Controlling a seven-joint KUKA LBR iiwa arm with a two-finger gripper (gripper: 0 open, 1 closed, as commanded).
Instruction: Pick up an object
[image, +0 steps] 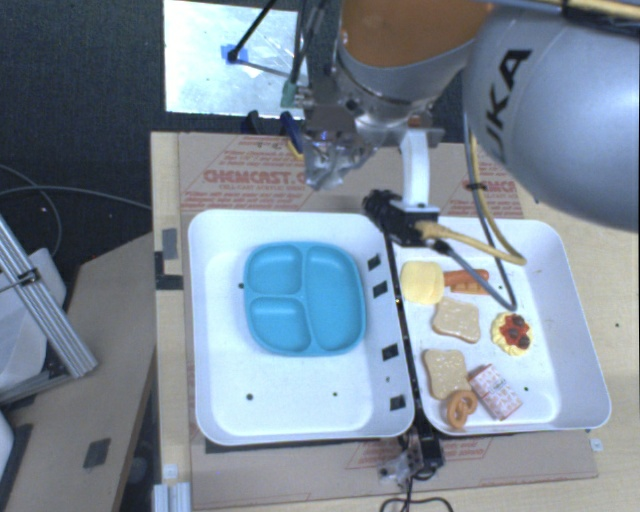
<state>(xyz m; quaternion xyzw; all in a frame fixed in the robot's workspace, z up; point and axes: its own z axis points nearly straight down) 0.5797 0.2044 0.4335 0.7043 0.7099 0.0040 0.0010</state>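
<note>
My gripper (328, 165) hangs blurred above the cardboard just beyond the far rim of the left bin (215, 330). Nothing is visibly held in it. In the left bin lies a blue divided plate (303, 298). The right bin (570, 300) holds toy food: a yellow block (422, 283), an orange sausage (468, 277), two toast slices (457, 320) (445, 371), a yellow tart with red topping (512, 334), a pretzel (460, 408) and a pink wafer (496, 391).
The grey arm (540, 90) fills the upper right, over the right bin's far edge. Black clips (390, 350) run along the divider between the bins. A metal frame (40, 320) stands off the bench at the left.
</note>
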